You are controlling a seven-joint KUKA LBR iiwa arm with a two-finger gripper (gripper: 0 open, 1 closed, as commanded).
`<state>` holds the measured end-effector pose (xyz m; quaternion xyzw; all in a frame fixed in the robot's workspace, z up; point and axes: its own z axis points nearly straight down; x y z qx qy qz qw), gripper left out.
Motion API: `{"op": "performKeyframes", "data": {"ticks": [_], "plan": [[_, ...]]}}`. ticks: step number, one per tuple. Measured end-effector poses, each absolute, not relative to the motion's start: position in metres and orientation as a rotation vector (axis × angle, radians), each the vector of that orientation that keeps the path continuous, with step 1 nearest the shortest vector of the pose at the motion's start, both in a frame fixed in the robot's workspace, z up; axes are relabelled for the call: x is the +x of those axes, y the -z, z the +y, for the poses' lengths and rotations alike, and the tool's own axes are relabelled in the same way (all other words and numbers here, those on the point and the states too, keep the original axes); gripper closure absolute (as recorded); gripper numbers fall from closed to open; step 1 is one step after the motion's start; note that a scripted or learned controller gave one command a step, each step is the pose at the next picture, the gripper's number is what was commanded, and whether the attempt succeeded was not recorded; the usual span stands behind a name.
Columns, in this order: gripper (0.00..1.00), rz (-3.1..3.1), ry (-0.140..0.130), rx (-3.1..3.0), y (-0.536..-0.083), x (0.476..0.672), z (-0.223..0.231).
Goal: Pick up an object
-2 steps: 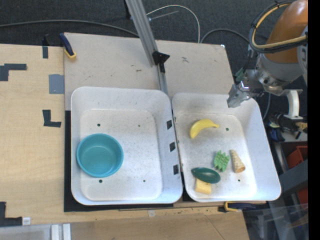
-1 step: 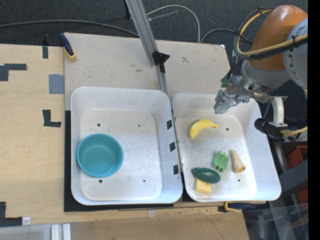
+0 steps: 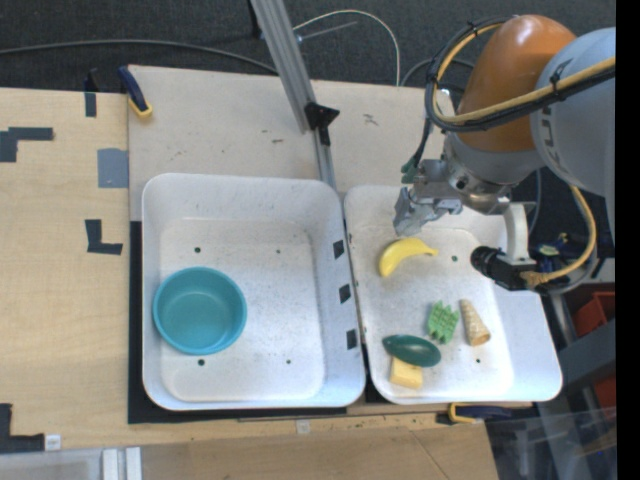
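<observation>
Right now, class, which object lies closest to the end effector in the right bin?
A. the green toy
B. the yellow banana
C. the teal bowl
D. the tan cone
B: the end effector sits just above the yellow banana in the right bin, while the green toy and tan cone lie nearer the front and the teal bowl is in the left bin.

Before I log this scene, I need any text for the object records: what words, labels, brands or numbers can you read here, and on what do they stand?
None can be read.
The banana, teal bowl, green toy, dark green oval piece, yellow block and cone show no lettering.
The grey and dark tape patches on the bench are blank.
The gripper and both white bins show no legible marking.
</observation>
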<state>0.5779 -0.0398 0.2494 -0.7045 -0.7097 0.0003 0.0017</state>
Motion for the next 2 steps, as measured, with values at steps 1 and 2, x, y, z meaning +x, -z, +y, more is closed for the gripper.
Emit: {"op": "performKeyframes", "data": {"ticks": [1, 2], "plan": [[1.00, -2.226, -0.004, -2.212, -0.234, 0.569, 0.010], [1.00, -2.227, -0.002, -2.211, -0.240, 0.556, 0.062]]}}
